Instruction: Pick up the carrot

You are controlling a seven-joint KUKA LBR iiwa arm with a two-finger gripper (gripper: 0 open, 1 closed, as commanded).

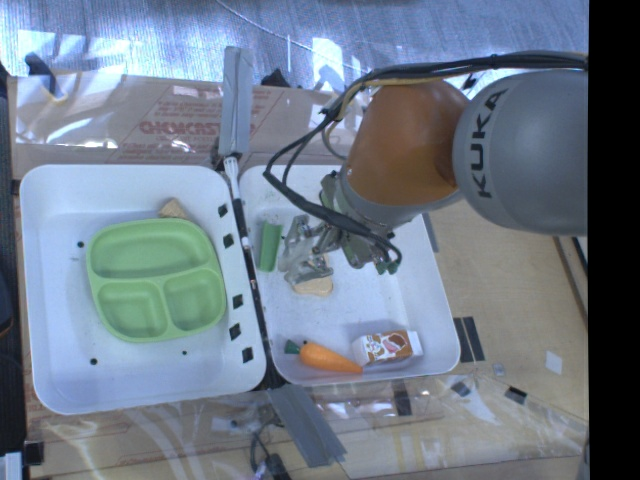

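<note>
The carrot (325, 357), orange with a green stub at its left end, lies flat near the front edge of the right bin (430, 286). My gripper (308, 258) hangs over the middle of that bin, well behind the carrot. Its metal fingers point left and down at a pale, flat piece (312, 286) right beneath them. The arm's orange band (400, 148) and grey body cover the bin's back right part.
A green bar (269, 246) lies by the right bin's left wall. A small carton (386, 347) sits just right of the carrot, nearly touching it. The left bin (50, 268) holds a green divided tray (155, 278) with a tan piece (173, 208) behind it.
</note>
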